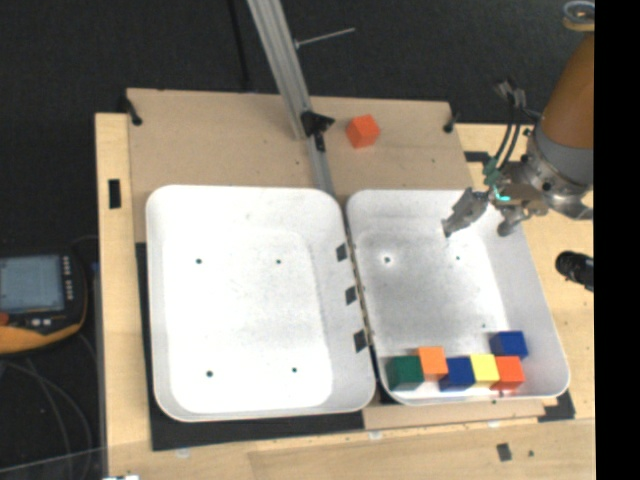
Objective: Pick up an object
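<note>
Coloured blocks (458, 366) along right bin's (520, 268) near wall; tool (484, 211) above

**Around the bench: the bystanders**

Over at the far left edge sits a small handheld screen unit (35, 286) on an orange base, with dark cables (45, 408) trailing below it. A slanted metal rail (285, 63) runs down from the top to the gap between the two bins. The bench's brown backboard (220, 138) lies behind, dark floor beyond.
</note>
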`<state>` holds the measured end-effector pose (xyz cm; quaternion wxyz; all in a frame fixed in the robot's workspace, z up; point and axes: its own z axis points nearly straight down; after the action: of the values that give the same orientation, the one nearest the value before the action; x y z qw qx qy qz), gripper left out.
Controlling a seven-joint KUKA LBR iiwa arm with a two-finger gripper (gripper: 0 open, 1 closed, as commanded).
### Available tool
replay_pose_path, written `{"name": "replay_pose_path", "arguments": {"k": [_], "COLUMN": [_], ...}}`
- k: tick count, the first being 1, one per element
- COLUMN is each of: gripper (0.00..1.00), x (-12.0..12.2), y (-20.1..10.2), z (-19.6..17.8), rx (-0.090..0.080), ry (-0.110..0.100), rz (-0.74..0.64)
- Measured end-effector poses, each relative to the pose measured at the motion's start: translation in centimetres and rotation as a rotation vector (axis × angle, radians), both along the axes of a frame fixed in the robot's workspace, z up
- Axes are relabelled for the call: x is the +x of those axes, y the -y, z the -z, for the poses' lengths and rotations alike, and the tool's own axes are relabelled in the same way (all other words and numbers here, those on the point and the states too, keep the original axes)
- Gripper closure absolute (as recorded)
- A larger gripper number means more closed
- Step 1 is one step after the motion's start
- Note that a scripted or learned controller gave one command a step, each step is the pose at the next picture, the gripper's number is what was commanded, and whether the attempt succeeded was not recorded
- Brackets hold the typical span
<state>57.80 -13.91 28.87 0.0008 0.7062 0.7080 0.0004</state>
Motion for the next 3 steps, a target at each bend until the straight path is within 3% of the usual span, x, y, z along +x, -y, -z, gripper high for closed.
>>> {"name": "replay_pose_path", "arguments": {"k": [1,2,3], "gripper": [0.0,0.0,0.0], "x": [-3.4,-2.0,-0.5], "y": [1.1,5.5,1.1], "z": [13.5,19.3,19.1], "rx": [0.0,-0.002,-0.001], "ry": [-0.009,0.001,0.003], "rz": [0.005,0.006,-0.002]}}
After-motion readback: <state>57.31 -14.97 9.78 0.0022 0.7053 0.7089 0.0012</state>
